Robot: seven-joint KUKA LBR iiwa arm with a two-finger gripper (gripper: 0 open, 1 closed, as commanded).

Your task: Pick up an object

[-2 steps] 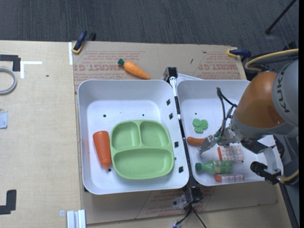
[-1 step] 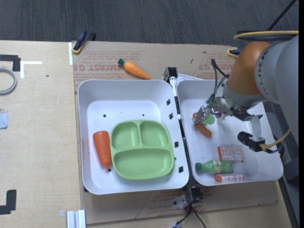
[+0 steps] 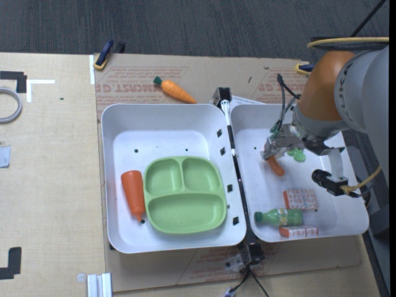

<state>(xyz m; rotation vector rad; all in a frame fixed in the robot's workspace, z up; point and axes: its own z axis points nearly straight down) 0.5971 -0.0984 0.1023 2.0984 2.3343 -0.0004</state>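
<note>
My gripper (image 3: pixel 274 148) hangs over the upper middle of the right bin (image 3: pixel 253 132). Just below its tip lies a small orange piece (image 3: pixel 276 166), tilted, with its upper end right at the gripper. I cannot make out whether that piece is gripped. A small green item (image 3: pixel 299 155) lies just right of the gripper. Lower in the same bin are a red-and-white box (image 3: pixel 300 198), a green bottle (image 3: pixel 279 216) on its side and a small orange-and-white pack (image 3: pixel 299 231).
The left bin (image 3: pixel 154 125) holds a green divided plate (image 3: pixel 185 194) and an orange cylinder (image 3: pixel 132 193) at its left. A toy carrot (image 3: pixel 175 90) lies on the cardboard behind the bins. A black clip (image 3: pixel 222 95) sits where the bins meet.
</note>
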